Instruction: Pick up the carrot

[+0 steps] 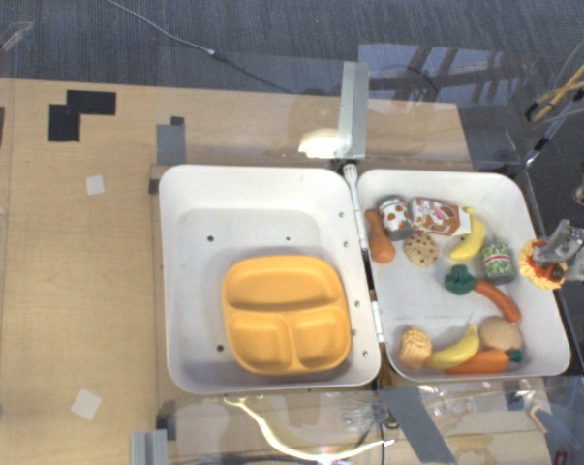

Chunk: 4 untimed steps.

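Bench (pixel 78 289): light wood, two shallow white bins side by side. Left bin (pixel 190 260) carries a yellow divided tray (pixel 287 313), three compartments, lying toward the bin's near side.

Right bin (pixel 538 250) holds the toy food, crowded. Far side: a printed snack packet (pixel 437 217), a sausage (pixel 379 236) along the left wall, a cookie (pixel 421 250), a banana (pixel 470 237) and a green patterned egg (pixel 496 261). Near edge: corn piece (pixel 414 345), second banana (pixel 453 349), a tan bread roll (pixel 501 334), an orange vegetable (pixel 478 362) against the near wall.

Carrot (pixel 489 294): orange with a dark green top, lying at a slant in the right half of the right bin, green end touching nothing but just beside the egg, orange tip near the roll.

Gripper (pixel 563 245): at the right bin's outer rim, well right of the carrot, beside an orange and yellow object (pixel 540 264). Cannot tell how it is set; nothing is seen in its grasp
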Each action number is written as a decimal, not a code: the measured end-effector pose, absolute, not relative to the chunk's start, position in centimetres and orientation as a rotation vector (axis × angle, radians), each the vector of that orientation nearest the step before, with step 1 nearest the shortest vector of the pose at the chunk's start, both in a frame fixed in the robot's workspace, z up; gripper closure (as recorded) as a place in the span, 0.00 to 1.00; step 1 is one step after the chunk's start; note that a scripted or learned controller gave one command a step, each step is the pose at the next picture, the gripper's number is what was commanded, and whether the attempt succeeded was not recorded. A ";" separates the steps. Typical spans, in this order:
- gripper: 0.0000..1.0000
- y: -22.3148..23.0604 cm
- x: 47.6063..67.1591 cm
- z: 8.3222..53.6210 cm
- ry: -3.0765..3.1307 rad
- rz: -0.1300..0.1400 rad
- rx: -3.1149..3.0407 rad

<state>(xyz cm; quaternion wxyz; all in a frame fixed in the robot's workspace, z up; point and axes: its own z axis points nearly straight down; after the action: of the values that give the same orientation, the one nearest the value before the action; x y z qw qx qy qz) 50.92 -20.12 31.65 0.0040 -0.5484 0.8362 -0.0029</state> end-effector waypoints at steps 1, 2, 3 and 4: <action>1.00 -20.4 48.7 17.5 2.321 0.005 -2.113; 1.00 -18.2 48.9 19.0 2.229 -0.008 -2.205; 1.00 -20.7 48.9 25.0 1.770 -0.013 -2.589; 1.00 -19.7 48.9 29.6 1.384 -0.012 -2.815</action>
<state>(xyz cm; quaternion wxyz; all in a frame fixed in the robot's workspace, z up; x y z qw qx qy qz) 48.88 -19.68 29.64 0.0023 -0.8974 0.4411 -0.0038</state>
